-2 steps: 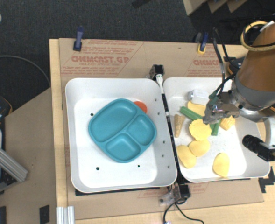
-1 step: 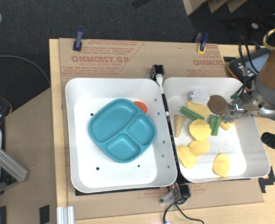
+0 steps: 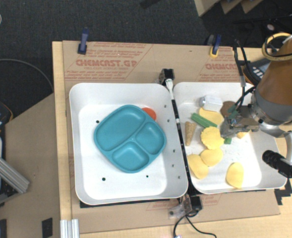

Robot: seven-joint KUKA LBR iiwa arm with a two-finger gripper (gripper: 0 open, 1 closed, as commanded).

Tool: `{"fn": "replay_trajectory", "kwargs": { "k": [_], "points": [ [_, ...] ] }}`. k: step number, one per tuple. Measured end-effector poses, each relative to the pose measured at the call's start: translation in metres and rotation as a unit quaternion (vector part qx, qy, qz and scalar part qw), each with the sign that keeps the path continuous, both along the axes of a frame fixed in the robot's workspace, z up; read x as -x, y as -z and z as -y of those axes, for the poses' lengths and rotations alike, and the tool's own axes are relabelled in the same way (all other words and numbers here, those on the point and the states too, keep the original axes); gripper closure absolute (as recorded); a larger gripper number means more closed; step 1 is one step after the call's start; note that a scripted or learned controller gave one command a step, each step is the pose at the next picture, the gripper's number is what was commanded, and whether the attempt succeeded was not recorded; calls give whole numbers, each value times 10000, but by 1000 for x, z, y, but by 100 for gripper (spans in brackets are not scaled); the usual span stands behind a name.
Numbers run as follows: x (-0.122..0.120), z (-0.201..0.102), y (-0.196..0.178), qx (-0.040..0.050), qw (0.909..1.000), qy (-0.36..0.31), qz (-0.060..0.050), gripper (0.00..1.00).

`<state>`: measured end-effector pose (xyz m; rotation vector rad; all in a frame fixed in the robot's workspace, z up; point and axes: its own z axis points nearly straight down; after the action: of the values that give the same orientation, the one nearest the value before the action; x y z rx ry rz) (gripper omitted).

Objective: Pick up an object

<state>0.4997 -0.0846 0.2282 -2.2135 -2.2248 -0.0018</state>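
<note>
Where brown board point(image 3: 136, 58) carries two bins on dark carpet point(image 3: 27, 19), claw point(image 3: 231, 128) state unclear

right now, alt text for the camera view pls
A grey arm's pincer is low in the right bin among yellow food pieces. The left bin holds a blue divided plate.

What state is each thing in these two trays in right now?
Blue divided plate: lying flat in the left bin, right side up.
Orange piece: half hidden behind the plate.
Yellow pieces: loose in the right bin.
Gripper: low over the yellow pieces.
</note>
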Motion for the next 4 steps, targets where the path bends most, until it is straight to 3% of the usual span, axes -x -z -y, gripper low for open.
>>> {"fn": "replay_trajectory", "kwargs": {
  "k": [1,2,3,4],
  "points": [
    [21,-110,-67,0,10000,-34,39,100],
    [19,-156,-211,-10,9999,-17,105,100],
    [22,-197,-74,26,10000,7,-65,100],
    [-17,-147,6,31,10000,54,-35,100]
  ]
}}
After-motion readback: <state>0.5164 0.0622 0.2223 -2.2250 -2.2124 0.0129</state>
